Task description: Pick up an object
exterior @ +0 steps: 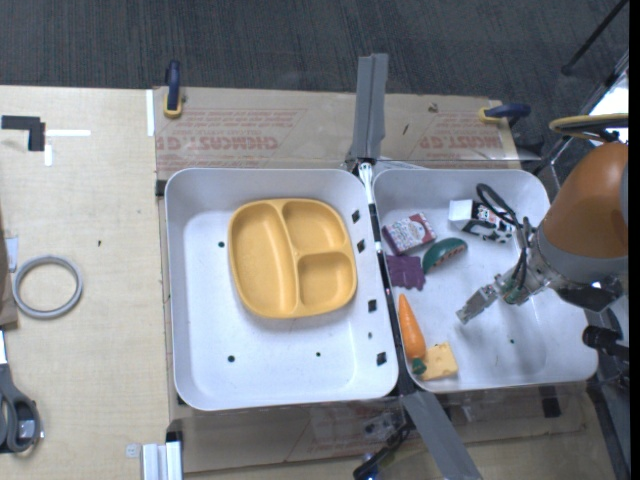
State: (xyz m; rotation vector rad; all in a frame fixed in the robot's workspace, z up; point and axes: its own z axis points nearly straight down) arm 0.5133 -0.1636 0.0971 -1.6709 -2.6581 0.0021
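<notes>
Orange carrot (410, 328) lies at the right bin's (530, 363) near-left edge, well left of the gripper (478, 306), whose grip I cannot tell.

pale wooden bench (90, 198), bearing two white bins (190, 298) side by side, cardboard sheet (300, 133) behind, tape roll (45, 286) and scissors (15, 418) left.

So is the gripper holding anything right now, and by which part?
Nothing is held. The grey two-finger gripper hangs over bare floor of the right white bin, apart from the orange carrot and the other items.
</notes>
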